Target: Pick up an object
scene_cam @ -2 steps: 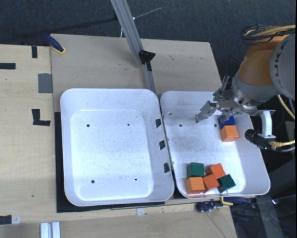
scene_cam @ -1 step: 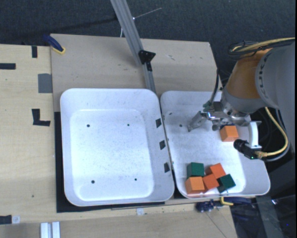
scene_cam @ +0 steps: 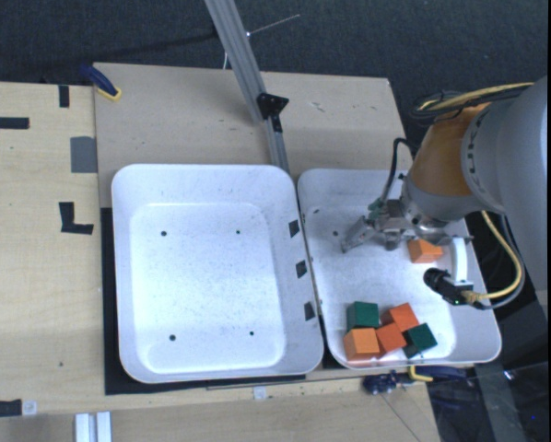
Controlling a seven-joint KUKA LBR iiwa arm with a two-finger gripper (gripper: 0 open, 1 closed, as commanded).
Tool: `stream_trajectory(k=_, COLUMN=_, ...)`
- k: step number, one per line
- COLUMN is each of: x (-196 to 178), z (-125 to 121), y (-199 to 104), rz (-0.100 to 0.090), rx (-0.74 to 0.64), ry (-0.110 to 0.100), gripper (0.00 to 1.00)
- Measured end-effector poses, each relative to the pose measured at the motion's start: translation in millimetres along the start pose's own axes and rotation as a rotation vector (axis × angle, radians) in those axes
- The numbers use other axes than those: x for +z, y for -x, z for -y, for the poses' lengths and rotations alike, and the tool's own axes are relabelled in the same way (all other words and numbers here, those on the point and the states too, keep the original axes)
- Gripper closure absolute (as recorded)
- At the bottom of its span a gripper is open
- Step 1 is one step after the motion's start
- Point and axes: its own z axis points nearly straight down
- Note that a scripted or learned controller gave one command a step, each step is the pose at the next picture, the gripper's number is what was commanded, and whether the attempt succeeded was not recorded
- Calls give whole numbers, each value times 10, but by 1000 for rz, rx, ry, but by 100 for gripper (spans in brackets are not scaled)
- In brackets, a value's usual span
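My gripper [scene_cam: 357, 238] hangs low over the upper middle of the right bin [scene_cam: 331, 191], pointing left, with bare bin floor under its tip. An orange block [scene_cam: 426, 251] lies just right of it, partly hidden by the wrist. Near the right bin's front edge sits a cluster of blocks: a green one [scene_cam: 363, 316], an orange one [scene_cam: 403, 318], another orange one [scene_cam: 361, 342] and a dark green one [scene_cam: 420, 339]. I see nothing held at the gripper's tip.
The left bin [scene_cam: 202, 274] stands beside the right one, sharing a raised rim. A slanted metal pole [scene_cam: 243, 58] rises behind the bins. A yellow cable [scene_cam: 497, 284] loops off the arm at the right bin's right side.
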Motion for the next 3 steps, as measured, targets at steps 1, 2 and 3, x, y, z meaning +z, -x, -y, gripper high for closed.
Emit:
stream_trajectory(k=1, x=-117, z=-7, y=-8, rz=-1, rx=-1, ry=2, gripper=100)
stream_trajectory(k=2, x=-547, z=-21, y=-58, rz=-1, rx=0, ry=8, gripper=100)
stream_trajectory(k=3, x=-1099, z=-82, y=-155, rz=0, rx=-1, ry=11, gripper=100)
